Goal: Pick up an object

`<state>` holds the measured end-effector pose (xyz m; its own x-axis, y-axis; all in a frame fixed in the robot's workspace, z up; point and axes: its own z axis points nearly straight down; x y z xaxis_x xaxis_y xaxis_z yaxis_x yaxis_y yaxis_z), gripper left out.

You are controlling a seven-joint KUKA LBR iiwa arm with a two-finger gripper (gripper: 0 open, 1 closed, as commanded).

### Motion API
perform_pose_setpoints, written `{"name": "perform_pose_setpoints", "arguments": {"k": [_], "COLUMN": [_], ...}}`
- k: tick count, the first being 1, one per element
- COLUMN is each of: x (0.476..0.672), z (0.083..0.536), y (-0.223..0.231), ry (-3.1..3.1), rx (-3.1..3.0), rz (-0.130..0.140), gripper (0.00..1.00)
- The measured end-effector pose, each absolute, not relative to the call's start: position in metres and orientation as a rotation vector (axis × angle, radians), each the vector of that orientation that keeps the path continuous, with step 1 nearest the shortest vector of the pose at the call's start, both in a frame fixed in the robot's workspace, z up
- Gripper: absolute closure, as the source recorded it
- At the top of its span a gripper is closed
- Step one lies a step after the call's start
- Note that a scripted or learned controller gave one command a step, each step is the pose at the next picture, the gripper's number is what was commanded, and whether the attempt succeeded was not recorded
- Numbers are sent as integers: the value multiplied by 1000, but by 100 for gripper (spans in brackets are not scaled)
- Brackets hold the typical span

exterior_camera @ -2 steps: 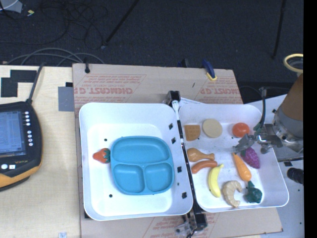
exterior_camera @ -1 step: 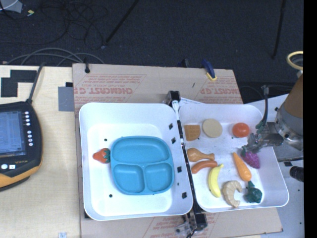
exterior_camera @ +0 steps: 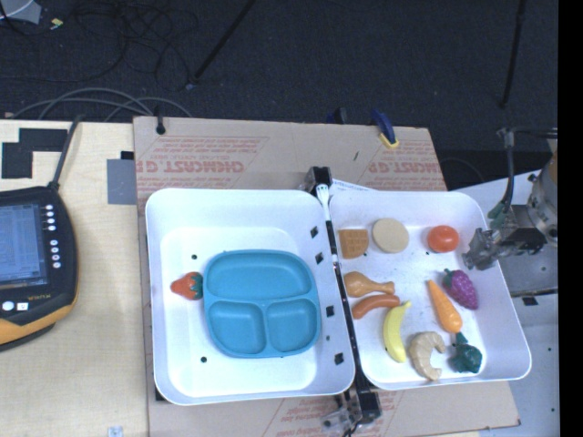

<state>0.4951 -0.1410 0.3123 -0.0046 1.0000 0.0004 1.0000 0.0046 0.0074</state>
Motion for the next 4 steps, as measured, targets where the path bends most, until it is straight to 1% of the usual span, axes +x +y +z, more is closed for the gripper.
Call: {"name": "perform_pose_setpoints", "arguments": {"k": [1, 2, 3, 4], "x": [474, 512, 482, 476], "z": [253, 337, 396, 457], "y": [-100, -35, -9, 28], "ry": [2232, 2228, 2224, 2225], "rx": [2224, 2210, 2216, 2215], "rz": [-6, 8, 6, 6], "gripper": [100, 100, 100, 100]}}
